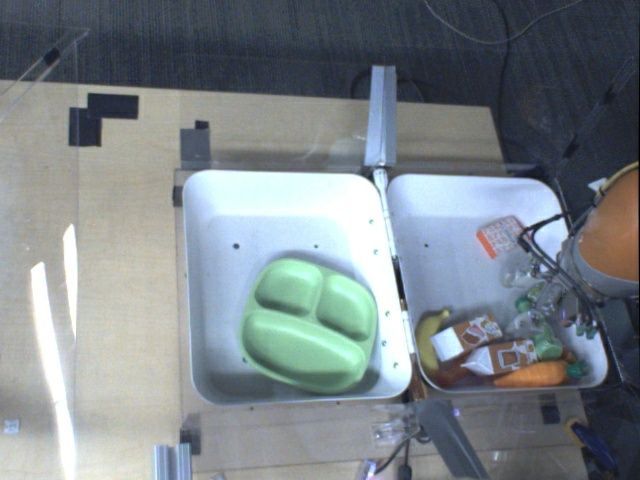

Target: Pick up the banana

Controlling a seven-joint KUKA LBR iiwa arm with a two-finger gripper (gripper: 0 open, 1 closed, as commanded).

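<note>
The yellow curved banana (430,336) lies in the right-hand shallow white bin (450,213), in the bin's near left corner, close against the wall that divides the two bins. Just beside it, toward the right, sits a brown bottle with a white and orange label (470,348), lying on its side and touching or nearly touching the banana. Next along the near wall lies one orange carrot with a green top (535,374), stretched toward the bin's near right corner. One small orange and white packet (500,236) rests well apart from these, nearer the far right part of the same bin.

The pincer (545,303) hangs over the right side of this bin, below the grey arm with the orange band (610,238) at the counter's right edge. Whether it is wide or narrow I cannot tell; it is blurred and nothing is seen in it.

The left-hand shallow white bin (220,208) holds one light green plastic tray with three compartments (308,323), lying near its middle toward the near wall. Both bins sit side by side on the pale wooden counter (100,268).
</note>
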